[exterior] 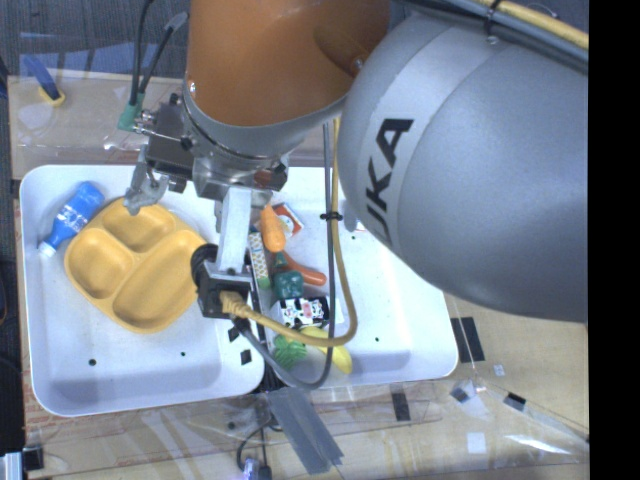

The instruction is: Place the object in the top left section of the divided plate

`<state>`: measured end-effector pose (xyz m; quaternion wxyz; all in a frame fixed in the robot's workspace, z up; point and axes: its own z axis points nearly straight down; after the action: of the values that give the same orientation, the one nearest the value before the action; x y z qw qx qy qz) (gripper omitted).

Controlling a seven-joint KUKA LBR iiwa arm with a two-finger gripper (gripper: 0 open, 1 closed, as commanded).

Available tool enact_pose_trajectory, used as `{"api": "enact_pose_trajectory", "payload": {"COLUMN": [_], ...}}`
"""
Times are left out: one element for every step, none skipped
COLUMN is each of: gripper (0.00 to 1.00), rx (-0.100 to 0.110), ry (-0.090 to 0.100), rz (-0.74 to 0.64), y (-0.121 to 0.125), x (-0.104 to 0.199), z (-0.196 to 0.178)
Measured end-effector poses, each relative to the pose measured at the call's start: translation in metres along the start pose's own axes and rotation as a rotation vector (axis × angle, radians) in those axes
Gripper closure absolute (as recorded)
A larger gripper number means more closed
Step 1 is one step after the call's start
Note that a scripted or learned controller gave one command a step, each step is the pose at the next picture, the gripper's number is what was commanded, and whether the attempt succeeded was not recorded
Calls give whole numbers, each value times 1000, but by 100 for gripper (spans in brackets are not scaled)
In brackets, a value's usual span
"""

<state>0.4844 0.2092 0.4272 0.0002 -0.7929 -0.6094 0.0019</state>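
A yellow divided plate (pixel 135 268) lies tilted in the left bin (pixel 60 368). Its upper section sits just under my gripper (pixel 146 190), which hangs at the plate's top rim. I see nothing clearly held at the gripper's tip. A blue bottle (pixel 70 216) with a white cap lies just left of the plate, touching its rim. The arm's wrist and orange band hide the back of both bins.
The right bin (pixel 400 338) holds several small toys: an orange carrot (pixel 272 230), a green block (pixel 288 286), a black-and-white piece (pixel 303 311) and a yellow banana (pixel 338 356). A black fitting with a yellow cable (pixel 215 286) hangs beside the plate's right edge.
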Motion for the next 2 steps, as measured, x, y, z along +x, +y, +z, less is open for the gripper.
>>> {"api": "enact_pose_trajectory", "payload": {"gripper": [0,0], "rx": [3,5], "ry": [-2,-4], "rz": [-116,11], "y": [-11,-11], "x": [8,6], "z": [20,257]}}
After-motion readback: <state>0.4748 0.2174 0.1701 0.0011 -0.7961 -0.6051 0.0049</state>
